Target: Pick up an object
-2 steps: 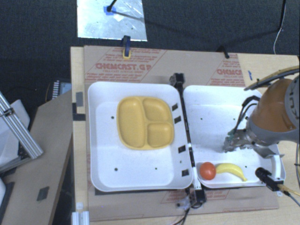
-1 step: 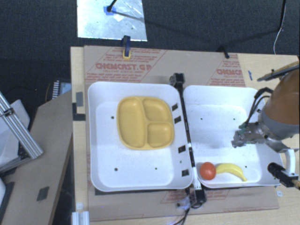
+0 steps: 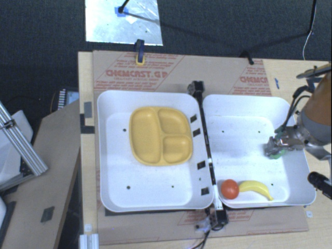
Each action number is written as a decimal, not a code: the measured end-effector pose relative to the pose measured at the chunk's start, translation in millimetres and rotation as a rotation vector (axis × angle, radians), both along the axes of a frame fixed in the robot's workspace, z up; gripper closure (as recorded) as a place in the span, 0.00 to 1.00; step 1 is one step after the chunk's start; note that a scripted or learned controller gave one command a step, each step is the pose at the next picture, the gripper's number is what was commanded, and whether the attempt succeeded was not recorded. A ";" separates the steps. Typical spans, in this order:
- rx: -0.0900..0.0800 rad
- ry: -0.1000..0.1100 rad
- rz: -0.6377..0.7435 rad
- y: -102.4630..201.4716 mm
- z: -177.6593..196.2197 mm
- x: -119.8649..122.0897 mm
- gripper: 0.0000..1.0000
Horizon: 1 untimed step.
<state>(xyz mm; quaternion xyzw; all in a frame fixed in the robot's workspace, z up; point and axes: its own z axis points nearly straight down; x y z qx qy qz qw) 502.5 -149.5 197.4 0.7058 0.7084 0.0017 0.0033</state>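
A yellow divided plate [image 3: 160, 136] lies in the left bin [image 3: 111, 154]. In the right bin [image 3: 244, 134], near its front edge, a red tomato-like ball [image 3: 230, 189] sits beside a yellow banana [image 3: 257, 189]. My gripper [image 3: 273, 149] hangs low over the right side of the right bin, up and to the right of the banana and apart from it. A small green thing shows at its tip, too small to tell what it is.
The bins sit side by side on a cardboard sheet [image 3: 176, 71] on the bench. A black divider strip [image 3: 203, 139] runs between them. A shiny metal sheet [image 3: 123, 13] lies beyond the bench at the back.
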 end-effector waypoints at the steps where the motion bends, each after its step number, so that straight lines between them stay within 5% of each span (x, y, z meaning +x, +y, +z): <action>1: 0.001 0.003 0.001 -0.2 19.1 1.5 1.00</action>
